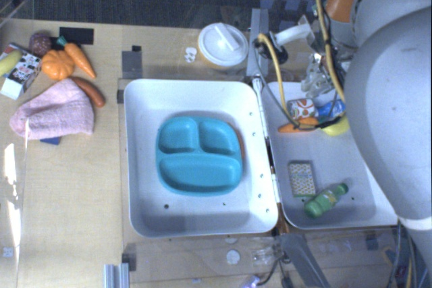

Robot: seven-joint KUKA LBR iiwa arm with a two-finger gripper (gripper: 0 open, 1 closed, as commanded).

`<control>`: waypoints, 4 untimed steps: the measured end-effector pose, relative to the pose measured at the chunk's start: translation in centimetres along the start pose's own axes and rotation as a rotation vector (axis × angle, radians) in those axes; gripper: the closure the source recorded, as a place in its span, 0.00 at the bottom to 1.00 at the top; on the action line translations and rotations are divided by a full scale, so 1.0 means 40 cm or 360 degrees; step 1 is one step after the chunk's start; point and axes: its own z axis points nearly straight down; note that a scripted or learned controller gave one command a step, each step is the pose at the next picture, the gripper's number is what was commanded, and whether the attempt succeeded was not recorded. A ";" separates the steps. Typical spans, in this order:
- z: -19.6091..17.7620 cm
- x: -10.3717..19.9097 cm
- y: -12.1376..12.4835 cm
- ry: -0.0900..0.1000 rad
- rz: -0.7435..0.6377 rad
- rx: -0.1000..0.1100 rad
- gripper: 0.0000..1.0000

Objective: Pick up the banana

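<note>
A small yellow piece that looks like the banana lies at the far right of the right bin, mostly hidden under the grey arm. My gripper hangs over the bin's back part, just above and behind the banana, among cables. An orange carrot lies just left of the banana. A small can and a blue object sit beside the gripper's lower end.
A green bottle and a patterned card lie in the right bin's front. The left bin holds a blue divided tray. A white lid sits behind the bins. A pink cloth and toy vegetables lie far left.
</note>
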 end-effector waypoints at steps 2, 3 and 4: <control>0.089 -0.114 0.271 -0.0008 -0.0009 -0.0001 1.00; 0.115 -0.011 0.094 -0.0001 -0.0110 -0.0002 1.00; 0.078 -0.127 0.130 -0.0005 -0.0655 0.0000 1.00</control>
